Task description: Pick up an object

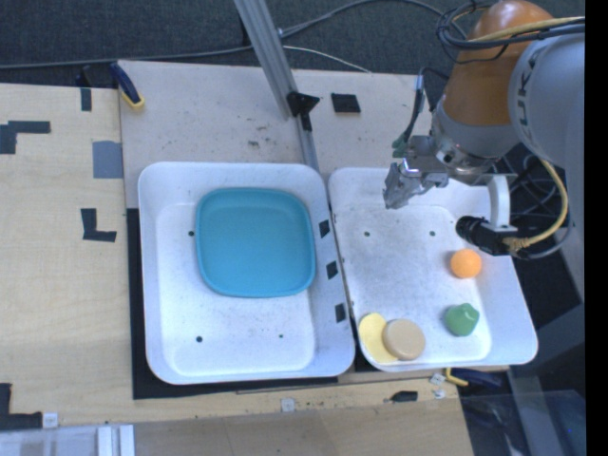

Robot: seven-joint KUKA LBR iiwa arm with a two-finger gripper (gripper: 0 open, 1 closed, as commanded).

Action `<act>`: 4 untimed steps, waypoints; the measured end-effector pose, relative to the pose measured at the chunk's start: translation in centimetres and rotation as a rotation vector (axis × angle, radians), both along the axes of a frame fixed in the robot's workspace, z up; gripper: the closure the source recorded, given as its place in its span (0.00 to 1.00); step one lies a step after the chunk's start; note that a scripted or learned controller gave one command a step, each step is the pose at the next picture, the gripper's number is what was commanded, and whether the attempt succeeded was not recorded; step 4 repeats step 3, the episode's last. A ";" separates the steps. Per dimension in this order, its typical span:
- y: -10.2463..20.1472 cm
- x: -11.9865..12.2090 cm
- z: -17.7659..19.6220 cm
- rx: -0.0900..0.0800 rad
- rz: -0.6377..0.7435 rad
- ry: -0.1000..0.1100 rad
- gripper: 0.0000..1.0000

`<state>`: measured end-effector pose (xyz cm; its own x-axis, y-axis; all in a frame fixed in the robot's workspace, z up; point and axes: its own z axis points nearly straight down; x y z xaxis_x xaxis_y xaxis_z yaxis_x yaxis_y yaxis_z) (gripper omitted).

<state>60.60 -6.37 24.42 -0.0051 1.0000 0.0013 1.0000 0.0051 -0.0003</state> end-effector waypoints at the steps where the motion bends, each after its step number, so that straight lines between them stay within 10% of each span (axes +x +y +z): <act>1: 4.7 0.9 0.3 0.000 -0.001 0.000 1.00; 3: 15.3 2.1 -0.8 0.000 -0.001 0.000 1.00; 4: 15.3 2.1 -0.8 0.000 -0.001 0.000 1.00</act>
